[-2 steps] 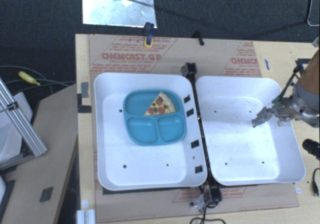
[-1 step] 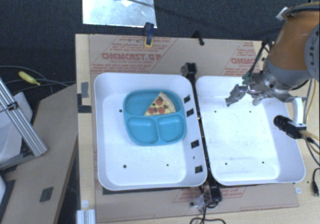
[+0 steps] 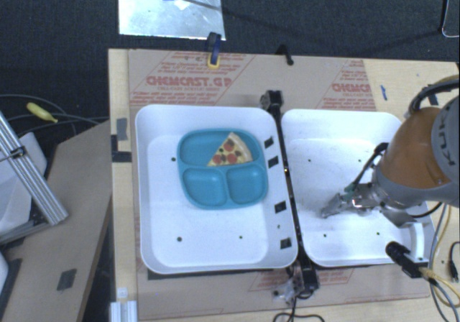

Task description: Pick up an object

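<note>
Hand (image 3: 332, 207) hangs low over the right bin's (image 3: 338, 137) floor, fingers slightly parted, holding nothing.

Single fixed camera, mounted above counter (image 3: 237, 72), looking down at slant. Far counter edge toward frame top, near edge at bottom. Medium range: both white bins fit whole, left bin (image 3: 154, 191) left of centre, right bin (image 3: 338, 134) right of centre, black divider strip between. Dark floor beyond counter at top, side bench and metal rail at left margin. Arm (image 3: 420, 152) enters from frame right, cropped by edge. No second view.
</note>
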Robot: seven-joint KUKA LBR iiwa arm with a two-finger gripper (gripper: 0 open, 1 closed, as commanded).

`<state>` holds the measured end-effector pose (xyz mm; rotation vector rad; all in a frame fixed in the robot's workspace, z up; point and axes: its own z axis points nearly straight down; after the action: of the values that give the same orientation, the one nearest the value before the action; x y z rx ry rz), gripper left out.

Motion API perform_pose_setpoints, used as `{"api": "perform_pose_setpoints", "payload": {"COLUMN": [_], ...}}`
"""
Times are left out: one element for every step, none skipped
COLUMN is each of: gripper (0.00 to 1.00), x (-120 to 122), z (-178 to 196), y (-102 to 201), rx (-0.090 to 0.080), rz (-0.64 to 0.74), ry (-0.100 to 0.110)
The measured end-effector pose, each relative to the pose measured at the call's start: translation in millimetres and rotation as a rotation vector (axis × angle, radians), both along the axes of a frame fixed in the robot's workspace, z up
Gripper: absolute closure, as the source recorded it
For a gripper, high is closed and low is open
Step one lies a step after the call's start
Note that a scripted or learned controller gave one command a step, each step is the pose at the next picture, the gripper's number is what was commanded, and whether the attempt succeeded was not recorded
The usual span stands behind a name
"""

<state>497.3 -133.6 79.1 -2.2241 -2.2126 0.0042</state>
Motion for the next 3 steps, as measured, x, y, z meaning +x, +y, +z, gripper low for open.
{"api": "perform_pose_setpoints", "payload": {"gripper": [0.00,0.00,0.00], "x": [60,13,-11], "z": [112,230,282], "y": [81,138,245], "rx": [0.001,0.003,0.004], "rz": [0.020,0.017,0.020], "ry": [-0.022,-0.019,-0.013]}}
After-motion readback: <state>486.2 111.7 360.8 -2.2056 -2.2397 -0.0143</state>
